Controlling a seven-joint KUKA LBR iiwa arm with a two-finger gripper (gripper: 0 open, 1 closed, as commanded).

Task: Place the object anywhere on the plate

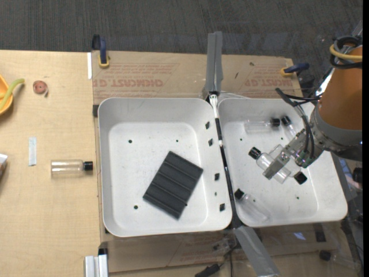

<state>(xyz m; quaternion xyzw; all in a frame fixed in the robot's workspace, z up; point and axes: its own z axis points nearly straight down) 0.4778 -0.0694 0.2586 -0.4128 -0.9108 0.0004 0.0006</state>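
Observation:
A dark ribbed rectangular plate (pixel 173 184) lies at a slant on the floor of the left bin (pixel 115 111). Over the middle of the right bin (pixel 328 209) my gripper (pixel 281 165) is shut on a clear bottle (pixel 267 160), whose black cap (pixel 254 153) points left. The bottle sticks out to the left of the fingers and looks raised off the bin floor. The arm's orange band (pixel 346 91) is at the right edge.
Two more clear bottles lie in the right bin, one at the back (pixel 260 125) and one at the front left (pixel 252 205). Another bottle (pixel 70 166) lies on the wooden bench left of the bins. A metal divider (pixel 214 68) stands between the bins.

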